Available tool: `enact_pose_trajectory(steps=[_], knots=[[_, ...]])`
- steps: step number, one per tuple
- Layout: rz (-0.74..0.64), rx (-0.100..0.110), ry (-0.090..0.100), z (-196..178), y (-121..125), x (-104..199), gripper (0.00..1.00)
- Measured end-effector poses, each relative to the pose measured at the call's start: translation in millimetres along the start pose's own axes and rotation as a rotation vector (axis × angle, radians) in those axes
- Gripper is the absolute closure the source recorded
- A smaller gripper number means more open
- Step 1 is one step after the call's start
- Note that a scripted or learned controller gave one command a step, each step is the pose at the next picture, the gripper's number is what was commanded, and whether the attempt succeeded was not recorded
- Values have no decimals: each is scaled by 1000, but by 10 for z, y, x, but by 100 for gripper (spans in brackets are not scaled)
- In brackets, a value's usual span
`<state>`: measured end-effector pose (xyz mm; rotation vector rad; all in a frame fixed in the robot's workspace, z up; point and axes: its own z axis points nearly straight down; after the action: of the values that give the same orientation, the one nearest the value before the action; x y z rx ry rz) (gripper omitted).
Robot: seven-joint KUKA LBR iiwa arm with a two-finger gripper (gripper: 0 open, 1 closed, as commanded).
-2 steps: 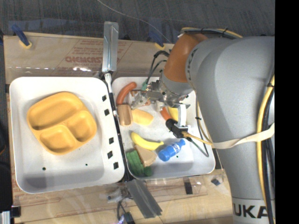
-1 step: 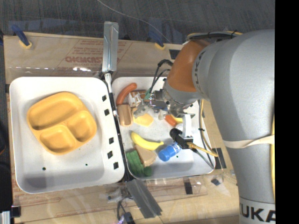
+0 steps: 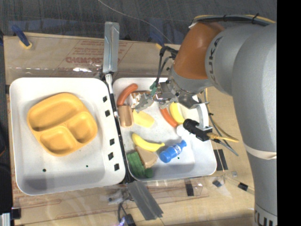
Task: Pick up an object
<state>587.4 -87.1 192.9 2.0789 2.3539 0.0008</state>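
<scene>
Grabbing the banana [image 3: 147, 144] works best at its fat middle; it looks light and slippery. You cannot tell the claw [image 3: 149, 98] state.

A tray [image 3: 61, 122] lies in the left bin [image 3: 28, 178]; a banana [image 3: 146, 143] and bottle [image 3: 172, 151] lie in the right bin [image 3: 203, 161].

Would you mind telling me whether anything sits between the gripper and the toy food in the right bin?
Nothing visible does. The gripper is low in the right bin, right among the items: the hot dog just to its left and the yellow piece just below. The blue bottle and banana lie nearer the front.
</scene>
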Motion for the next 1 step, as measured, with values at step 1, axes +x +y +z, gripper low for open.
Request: enact_pose_trajectory(steps=[1], knots=[[-71, 0, 0, 1013, -317, -302, 0]])
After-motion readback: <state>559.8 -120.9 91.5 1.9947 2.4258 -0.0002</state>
